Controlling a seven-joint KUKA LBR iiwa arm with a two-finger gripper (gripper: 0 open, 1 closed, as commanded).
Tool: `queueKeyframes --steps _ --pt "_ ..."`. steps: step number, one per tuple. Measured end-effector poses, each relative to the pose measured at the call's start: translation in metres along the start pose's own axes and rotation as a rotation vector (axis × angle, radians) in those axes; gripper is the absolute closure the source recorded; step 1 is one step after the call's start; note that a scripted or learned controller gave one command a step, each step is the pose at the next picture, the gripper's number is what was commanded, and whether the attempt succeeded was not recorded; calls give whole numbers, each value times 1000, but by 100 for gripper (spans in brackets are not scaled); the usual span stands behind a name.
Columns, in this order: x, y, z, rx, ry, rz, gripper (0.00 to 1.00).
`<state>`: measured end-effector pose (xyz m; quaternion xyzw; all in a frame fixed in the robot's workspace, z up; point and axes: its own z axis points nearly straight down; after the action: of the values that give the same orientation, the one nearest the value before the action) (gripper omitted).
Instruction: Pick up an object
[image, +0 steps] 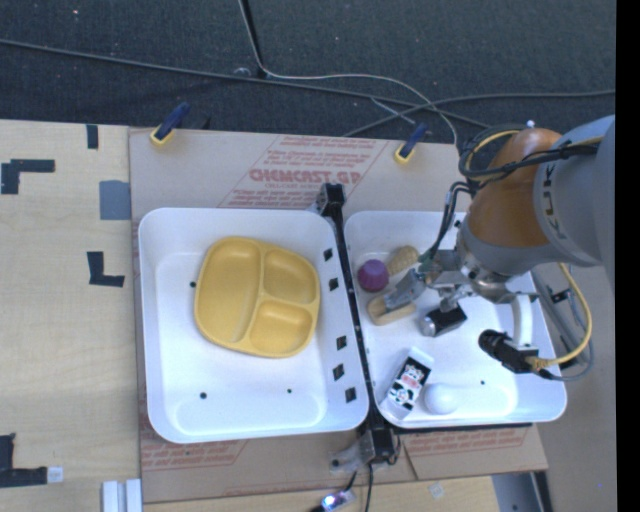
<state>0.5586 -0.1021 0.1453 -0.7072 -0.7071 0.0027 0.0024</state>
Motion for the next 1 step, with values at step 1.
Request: queueKeyframes --steps 1 --pt "-5 6 38 -30 -5 -3 0"
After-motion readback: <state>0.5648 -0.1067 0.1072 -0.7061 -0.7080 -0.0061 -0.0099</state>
